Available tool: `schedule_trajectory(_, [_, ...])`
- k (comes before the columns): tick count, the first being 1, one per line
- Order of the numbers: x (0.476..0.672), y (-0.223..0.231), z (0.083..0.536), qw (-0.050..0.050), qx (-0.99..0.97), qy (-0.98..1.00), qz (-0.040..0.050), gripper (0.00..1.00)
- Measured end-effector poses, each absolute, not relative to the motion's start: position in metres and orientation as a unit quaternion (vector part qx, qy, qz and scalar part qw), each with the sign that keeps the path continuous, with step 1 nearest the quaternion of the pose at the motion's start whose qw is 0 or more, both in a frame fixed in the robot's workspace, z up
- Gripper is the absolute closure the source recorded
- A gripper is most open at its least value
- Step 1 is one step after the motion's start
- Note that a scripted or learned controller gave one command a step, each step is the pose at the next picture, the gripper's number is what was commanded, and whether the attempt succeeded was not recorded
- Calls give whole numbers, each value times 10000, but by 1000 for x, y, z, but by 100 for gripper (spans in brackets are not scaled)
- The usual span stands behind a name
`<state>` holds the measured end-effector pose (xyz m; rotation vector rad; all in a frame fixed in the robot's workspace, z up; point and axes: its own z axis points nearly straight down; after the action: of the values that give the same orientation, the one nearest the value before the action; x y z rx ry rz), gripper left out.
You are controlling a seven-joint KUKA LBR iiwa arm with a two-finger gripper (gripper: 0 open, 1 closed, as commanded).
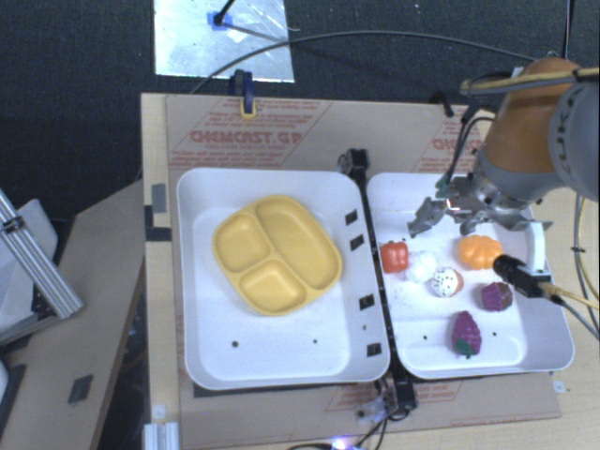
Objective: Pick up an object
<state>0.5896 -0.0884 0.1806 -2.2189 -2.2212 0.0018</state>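
Bench bins are shown with the gripper, splayed and unladen, poised at twelve o'clock of the ungrasped white ball.

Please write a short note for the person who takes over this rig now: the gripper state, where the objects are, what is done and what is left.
Gripper: hangs over the upper part of the right bin, fingers apart, nothing between them.
Objects, all lying in the right bin: red pepper, white ball, spotted ball, orange pumpkin, dark purple piece, magenta piece.
Left bin: holds the yellow divided plate.
Done: nothing picked yet.
Left: lower, grasp one object, lift.
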Motion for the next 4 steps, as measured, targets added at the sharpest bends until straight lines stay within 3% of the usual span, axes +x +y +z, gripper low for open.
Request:
schedule_trajectory(1, [587,-91,138,11,-7068,-7074,8,0])
schedule_trajectory(2, [595,-92,115,-106,-7068,-7072,-83,0])
schedule_trajectory(3, [595,-93,124,-111,-7077,-7064,-80,100])
schedule_trajectory(4, [604,-100,176,-29,-7060,-7082,-18,100])
